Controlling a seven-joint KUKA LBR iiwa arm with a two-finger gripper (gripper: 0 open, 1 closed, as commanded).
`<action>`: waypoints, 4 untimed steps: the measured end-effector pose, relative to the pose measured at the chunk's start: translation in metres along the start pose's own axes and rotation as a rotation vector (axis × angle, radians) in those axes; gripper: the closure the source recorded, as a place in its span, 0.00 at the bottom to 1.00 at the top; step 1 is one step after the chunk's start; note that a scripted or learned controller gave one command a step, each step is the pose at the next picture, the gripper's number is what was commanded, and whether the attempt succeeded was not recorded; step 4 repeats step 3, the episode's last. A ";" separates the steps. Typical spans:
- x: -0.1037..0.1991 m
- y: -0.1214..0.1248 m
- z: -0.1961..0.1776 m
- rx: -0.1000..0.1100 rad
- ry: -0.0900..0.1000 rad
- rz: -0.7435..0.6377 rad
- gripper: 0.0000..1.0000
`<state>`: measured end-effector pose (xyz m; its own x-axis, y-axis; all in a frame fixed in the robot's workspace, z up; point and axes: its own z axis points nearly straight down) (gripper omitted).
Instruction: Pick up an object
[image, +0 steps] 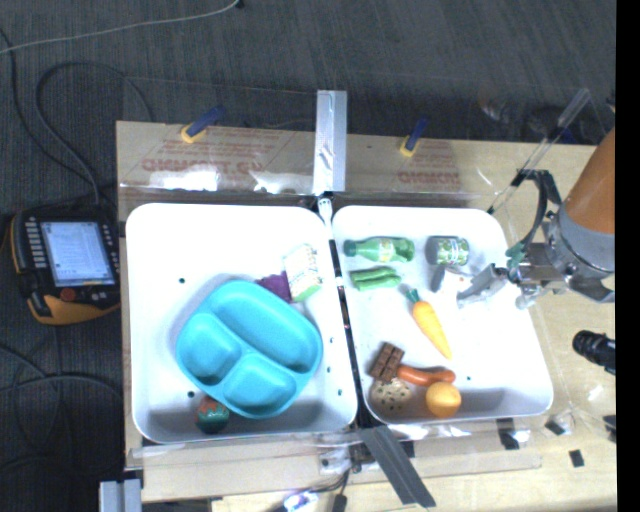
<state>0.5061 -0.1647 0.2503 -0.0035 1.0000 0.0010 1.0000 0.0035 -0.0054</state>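
While our arm reaches in from the right, our hand (480, 287) hangs over the right bin (520, 395) near its right wall, released and grasping nothing; just left of it lie the carrot (430, 325) and the green can (447, 250); a green bottle (380, 249) and a pea pod (374, 279) sit farther left; an orange (443, 399), a sausage (425, 376) and a cookie (393, 396) crowd the near wall; the left bin (150, 300) holds a blue tray (250, 345).
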 end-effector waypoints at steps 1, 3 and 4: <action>0.043 0.056 0.161 -0.012 -0.003 -0.039 0.00; 0.097 -0.019 0.055 0.002 -0.001 0.034 1.00; 0.097 -0.019 0.055 0.002 -0.001 0.034 1.00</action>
